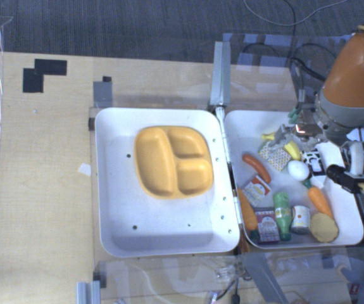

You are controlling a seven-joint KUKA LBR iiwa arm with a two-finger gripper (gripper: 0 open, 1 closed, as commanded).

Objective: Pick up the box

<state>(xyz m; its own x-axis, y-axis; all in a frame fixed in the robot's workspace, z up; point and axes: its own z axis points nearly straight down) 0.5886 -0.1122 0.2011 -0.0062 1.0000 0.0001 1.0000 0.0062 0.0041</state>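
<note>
Several small things lie in the right bin (232,138). A small red-and-white box (256,189) rests tilted near the bin's left wall. A purple box (267,226) stands at the front edge. A speckled flat packet (273,155) lies further back. My gripper (295,129) hangs over the back of this bin, just above a yellow piece (291,149) and right of the speckled packet. It is well behind both boxes, and nothing shows in its grasp.
Around the boxes lie a sausage (256,167), a white egg (297,170), two carrots (320,201) (248,215), a green bottle (282,213), a small can (302,218) and a potato (324,228). The left bin (112,189) holds a yellow divided tray (172,160).
</note>
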